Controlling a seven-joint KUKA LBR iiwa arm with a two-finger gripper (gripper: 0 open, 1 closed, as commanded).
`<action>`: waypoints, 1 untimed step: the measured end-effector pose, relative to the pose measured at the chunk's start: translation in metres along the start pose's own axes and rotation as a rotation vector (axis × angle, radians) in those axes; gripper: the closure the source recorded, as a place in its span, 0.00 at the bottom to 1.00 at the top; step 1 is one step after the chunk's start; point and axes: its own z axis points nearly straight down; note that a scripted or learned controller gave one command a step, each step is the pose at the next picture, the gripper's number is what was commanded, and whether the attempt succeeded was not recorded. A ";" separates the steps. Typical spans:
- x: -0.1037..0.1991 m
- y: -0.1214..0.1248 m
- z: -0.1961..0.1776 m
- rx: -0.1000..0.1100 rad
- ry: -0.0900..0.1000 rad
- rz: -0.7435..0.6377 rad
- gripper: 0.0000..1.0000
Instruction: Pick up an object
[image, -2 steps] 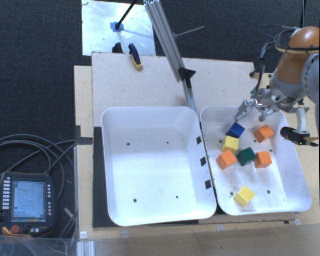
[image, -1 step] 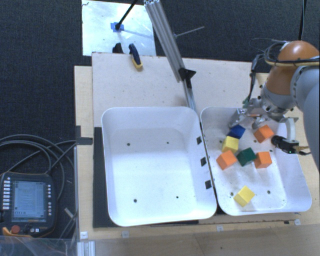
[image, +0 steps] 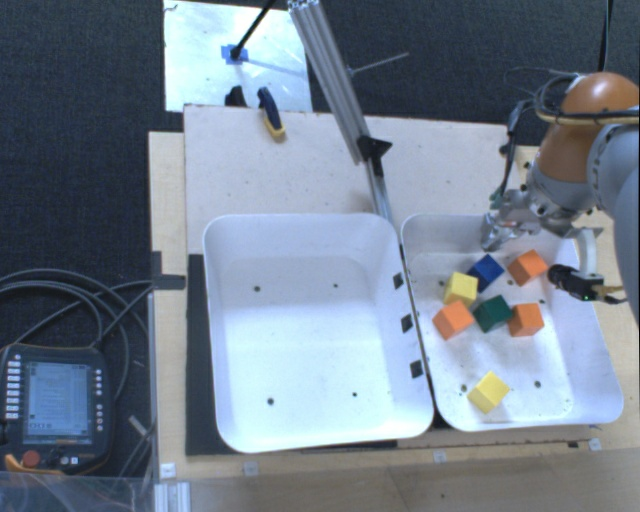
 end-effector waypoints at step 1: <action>0.008 0.002 -0.062 -0.003 0.000 0.003 1.00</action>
